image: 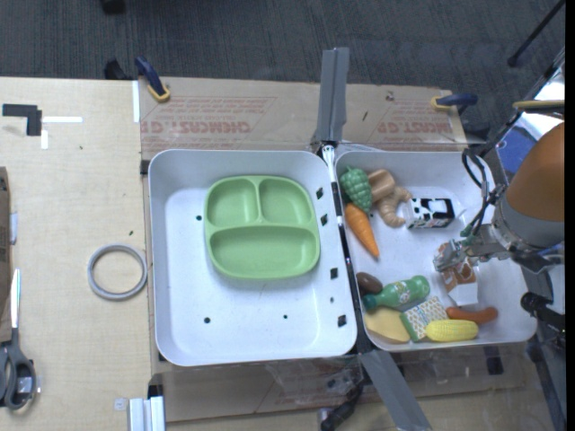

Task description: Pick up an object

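The jaws (454, 263) sit low over the right side of the right bin (503, 330); whether they are apart or together cannot be told, since the tips blur into a small orange-and-white item directly beneath them. The grey arm (539, 214), with its orange band, enters from the right edge.

Items in the right bin, all lying loose on its floor:
- A red sausage (472, 313) lies just below and to the right of the jaws.
- A yellow corn cob (451, 331) lies beside the sausage, near the front wall.
- A checked cracker (424, 315) touches the corn cob on its left.
- A yellow wedge (386, 327) lies at the front left corner.
- A green bottle (402, 292) lies tilted above the wedge, with a brown piece (368, 283) at its left end.
- A black-and-white toy cow (431, 212) stands above the jaws.
- A carrot (361, 228) lies along the left wall, below a green vegetable (355, 187) and a tan piece (386, 196).

The left bin (180, 312) holds a green divided plate (262, 226). On the worktop (72, 196) to the left lie a grey ring (117, 270) and scissors (16, 366).
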